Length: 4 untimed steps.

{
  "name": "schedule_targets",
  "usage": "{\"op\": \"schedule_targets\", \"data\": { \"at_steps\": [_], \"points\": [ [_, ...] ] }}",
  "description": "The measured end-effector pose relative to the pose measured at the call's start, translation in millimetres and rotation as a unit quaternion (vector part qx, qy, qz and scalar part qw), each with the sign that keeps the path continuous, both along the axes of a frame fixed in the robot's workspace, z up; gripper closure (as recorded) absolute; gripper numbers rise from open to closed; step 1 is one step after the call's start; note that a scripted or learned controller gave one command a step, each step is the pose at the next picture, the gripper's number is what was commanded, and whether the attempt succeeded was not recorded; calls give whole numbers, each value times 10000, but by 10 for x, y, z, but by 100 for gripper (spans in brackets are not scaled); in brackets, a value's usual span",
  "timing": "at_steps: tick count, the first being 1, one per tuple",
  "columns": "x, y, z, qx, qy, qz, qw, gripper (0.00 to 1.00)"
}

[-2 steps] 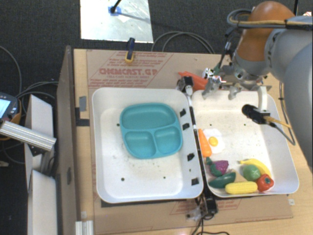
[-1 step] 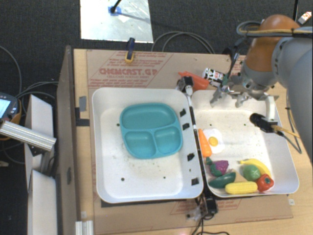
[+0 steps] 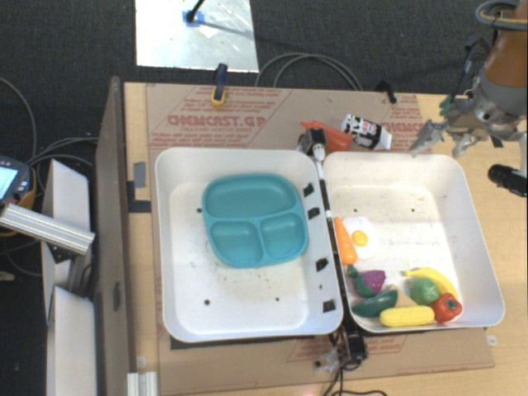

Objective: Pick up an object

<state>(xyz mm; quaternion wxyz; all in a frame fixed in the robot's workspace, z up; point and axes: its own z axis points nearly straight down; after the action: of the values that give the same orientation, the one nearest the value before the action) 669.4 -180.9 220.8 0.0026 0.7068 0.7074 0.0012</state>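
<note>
Toy food sits heaped in the lower right corner of the right bin [image 3: 462, 180]: a carrot [image 3: 344, 239], fried egg [image 3: 360, 234], purple eggplant [image 3: 370, 280], cucumber [image 3: 374, 304], corn cob [image 3: 405, 316], banana [image 3: 436, 278], green pepper [image 3: 424, 290] and tomato [image 3: 447, 306]. The arm's jaws [image 3: 444, 136] hang open and empty at upper right, over the bin's far rim, well apart from the pile. A teal divided plate [image 3: 254, 219] lies in the left bin [image 3: 177, 221].
</note>
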Motion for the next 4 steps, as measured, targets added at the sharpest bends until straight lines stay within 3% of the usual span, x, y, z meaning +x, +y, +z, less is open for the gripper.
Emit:
{"op": "schedule_targets", "data": {
  "at_steps": [1,2,3,4],
  "points": [
    [7,11,96,-7,-12,28,10000,100],
    [-9,494,-1251,19,32,32,10000,100],
    [-553,1115,-366,19,49,21,10000,100],
    [-646,1758,-82,15,18,29,10000,100]
  ]
}}
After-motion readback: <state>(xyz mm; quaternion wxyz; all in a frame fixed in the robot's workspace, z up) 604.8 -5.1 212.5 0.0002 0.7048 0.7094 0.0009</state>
